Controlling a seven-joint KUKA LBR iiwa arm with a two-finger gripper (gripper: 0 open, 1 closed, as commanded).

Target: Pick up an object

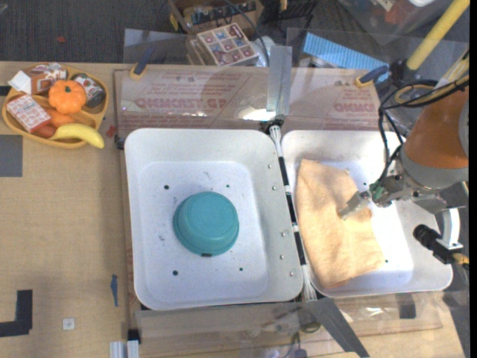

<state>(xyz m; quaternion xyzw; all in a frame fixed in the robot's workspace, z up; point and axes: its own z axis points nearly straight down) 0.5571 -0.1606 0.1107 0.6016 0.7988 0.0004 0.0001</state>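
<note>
A teal bowl (206,223) lies upside down in the middle of the left bin (149,155). A tan cloth (333,233) is spread over the left half of the right bin (425,267). My gripper (355,205) reaches in from the right and hangs low over the cloth's upper right part, its tip at or just above the fabric. The arm's orange band (444,136) sits above the bin's right side.
A yellow plate (16,121) with a banana, a small pumpkin and snack packs sits at the far left of the bench. Clear plastic panels stand behind both bins. Boxes and clutter lie beyond them. A black cable loops beside the arm.
</note>
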